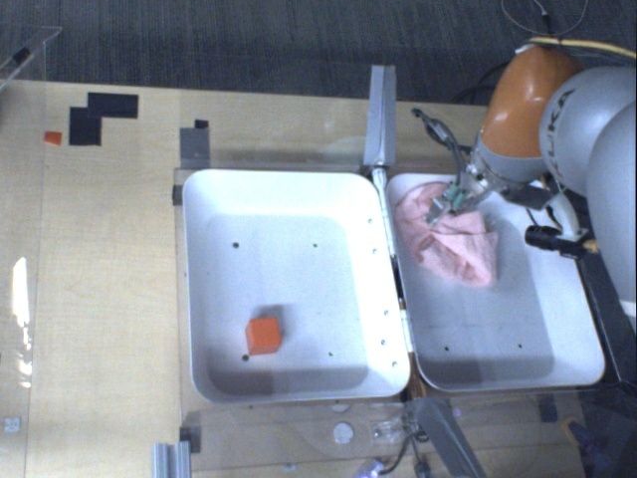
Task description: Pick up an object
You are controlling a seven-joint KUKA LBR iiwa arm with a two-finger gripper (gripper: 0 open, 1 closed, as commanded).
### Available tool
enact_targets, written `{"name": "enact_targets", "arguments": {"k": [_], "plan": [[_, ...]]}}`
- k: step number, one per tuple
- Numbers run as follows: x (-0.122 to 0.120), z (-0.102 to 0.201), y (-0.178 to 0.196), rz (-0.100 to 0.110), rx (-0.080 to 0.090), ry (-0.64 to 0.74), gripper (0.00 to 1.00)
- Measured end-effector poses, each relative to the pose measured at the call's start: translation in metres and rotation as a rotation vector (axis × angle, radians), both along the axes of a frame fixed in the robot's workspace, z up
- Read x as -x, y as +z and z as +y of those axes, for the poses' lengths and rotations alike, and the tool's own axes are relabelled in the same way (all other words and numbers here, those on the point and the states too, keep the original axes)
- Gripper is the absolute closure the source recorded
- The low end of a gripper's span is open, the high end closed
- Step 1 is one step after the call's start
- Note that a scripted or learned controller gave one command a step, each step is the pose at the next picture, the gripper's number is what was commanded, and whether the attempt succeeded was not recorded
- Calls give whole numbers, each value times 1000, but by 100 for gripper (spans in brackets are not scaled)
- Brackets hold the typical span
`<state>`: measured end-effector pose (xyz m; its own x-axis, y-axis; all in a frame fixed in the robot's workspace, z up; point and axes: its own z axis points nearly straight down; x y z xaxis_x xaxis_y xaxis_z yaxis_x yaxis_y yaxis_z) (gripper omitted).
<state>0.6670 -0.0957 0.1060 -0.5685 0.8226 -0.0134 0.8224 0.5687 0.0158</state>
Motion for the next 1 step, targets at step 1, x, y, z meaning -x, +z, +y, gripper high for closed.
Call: {"name": "enact_targets", "arguments": {"k": [1], "plan": [[-6,-34,-14,4,1,42,100]]}}
